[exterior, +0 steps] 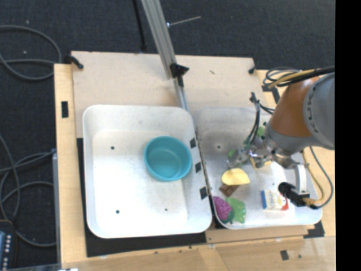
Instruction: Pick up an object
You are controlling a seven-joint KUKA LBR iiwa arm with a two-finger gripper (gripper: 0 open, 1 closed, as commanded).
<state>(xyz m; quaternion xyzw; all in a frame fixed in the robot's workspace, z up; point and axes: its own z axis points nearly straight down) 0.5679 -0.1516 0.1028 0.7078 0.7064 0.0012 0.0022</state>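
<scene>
Gripper (243, 158) in right bin (217, 123), grip state unclear. Yellow piece (235, 177) just below; brown block (228, 190), purple (222, 207) and green (237, 210) toys nearby. Carton (273, 200) print unreadable. Blue bowl (167, 158) in left bin (101, 151).

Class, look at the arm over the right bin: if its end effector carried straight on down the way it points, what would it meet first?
Most likely the yellow object, which lies just below-left of the end effector in the right bin. Depth is unclear from this slanted view, so it might instead reach bare bin floor beside it.
</scene>
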